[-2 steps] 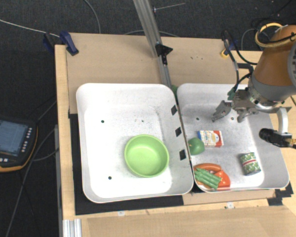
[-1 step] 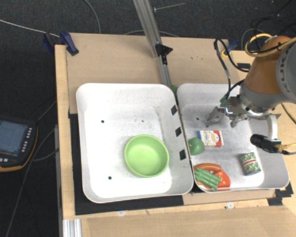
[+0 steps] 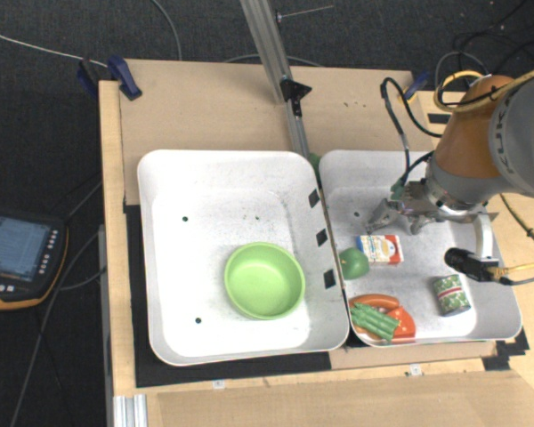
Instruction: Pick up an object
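Round glossy green bowl in speckled white left bin.

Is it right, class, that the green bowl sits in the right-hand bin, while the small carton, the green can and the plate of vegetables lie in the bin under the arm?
Not quite. The camera view shows the green bowl in the left-hand bin, alone. The rest holds: the small carton, the green can and the plate of vegetables lie in the right-hand bin, under the arm.
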{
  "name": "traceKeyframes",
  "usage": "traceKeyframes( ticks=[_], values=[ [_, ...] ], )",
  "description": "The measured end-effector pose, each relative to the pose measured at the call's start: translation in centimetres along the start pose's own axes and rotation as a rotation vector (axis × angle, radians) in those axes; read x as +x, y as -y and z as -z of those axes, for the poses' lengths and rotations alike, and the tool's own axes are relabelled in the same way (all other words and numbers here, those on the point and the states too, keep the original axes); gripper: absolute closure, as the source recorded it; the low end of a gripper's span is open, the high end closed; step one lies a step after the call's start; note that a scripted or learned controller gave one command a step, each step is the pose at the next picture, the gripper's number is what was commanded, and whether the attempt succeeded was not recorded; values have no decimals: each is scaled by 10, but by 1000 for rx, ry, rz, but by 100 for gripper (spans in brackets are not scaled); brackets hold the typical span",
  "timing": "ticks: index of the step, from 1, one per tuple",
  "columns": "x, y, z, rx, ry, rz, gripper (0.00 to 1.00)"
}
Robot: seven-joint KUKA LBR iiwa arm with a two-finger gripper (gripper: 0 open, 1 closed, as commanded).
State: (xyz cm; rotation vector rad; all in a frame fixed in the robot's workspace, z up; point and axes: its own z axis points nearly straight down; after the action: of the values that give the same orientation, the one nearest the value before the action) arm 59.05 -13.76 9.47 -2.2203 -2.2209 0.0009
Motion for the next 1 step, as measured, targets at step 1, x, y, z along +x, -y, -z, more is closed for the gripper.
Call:
traceKeyframes(
  ticks=[1],
  values=[
    [0, -1, 12, -3, 0, 0, 100]
  ],
)
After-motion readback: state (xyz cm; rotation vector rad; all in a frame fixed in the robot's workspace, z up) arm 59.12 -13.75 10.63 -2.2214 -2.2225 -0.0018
